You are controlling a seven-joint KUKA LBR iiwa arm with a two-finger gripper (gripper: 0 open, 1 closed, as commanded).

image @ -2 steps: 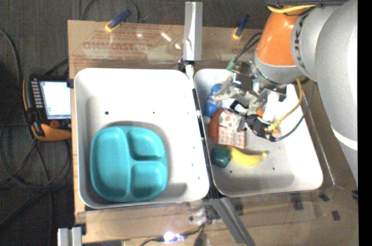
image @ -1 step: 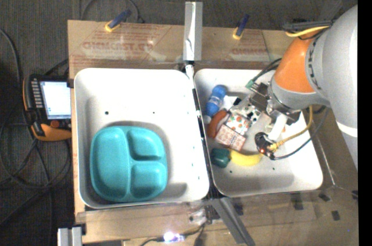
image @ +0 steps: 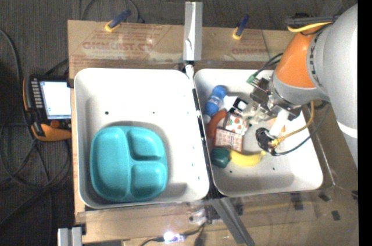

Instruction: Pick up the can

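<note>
I have the arm in from the right, over the right bin (image: 302, 178). The gripper (image: 260, 112) hangs low above the clutter; whether its jaws stand wide or narrow I cannot tell, the wrist hides them.

The can (image: 215, 100), blue, lies on its side at the far left of that bin, close by the wall shared with the left bin (image: 87, 85). Its long axis runs far-right to near-left. It sits left of the gripper and slightly farther back, near but apart.

Between them: a small patterned box (image: 231, 124). A banana (image: 246, 159) lies nearer. The teal tray (image: 129, 163) sits in the left bin.

Judgement: the next move needs a leftward shift, jaws closing across the can's axis.
</note>
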